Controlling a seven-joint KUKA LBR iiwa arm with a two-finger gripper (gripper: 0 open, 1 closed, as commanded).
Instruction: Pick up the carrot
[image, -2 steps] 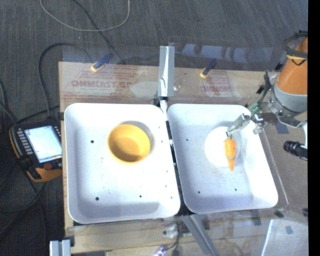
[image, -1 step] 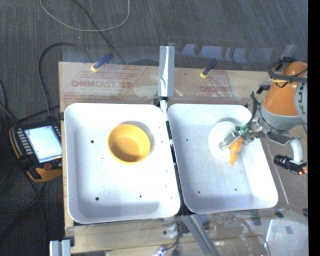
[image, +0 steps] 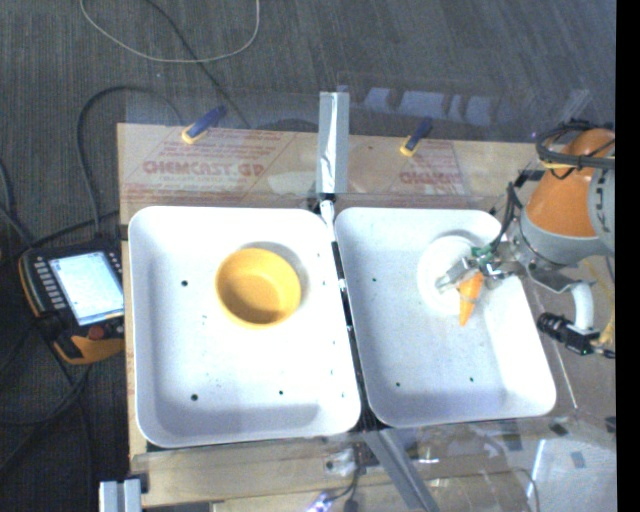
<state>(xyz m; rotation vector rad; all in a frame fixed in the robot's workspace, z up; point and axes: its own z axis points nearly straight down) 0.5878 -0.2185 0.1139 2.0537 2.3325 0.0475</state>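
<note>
The orange carrot (image: 467, 300) is in the right bin (image: 420, 400), near its upper right part, with its thin tip pointing toward the front. My gripper (image: 471, 276) reaches in from the right, directly over the carrot's thick end. That end sits between the two fingers, which are shut on it. The rest of the carrot sticks out below the gripper, beside a white round dish (image: 445, 262).
A yellow bowl (image: 259, 285) sits in the middle of the left bin (image: 170, 400). A metal post (image: 331, 150) stands behind the divide between the bins. A teach pendant (image: 78, 290) lies off the bench at the left.
</note>
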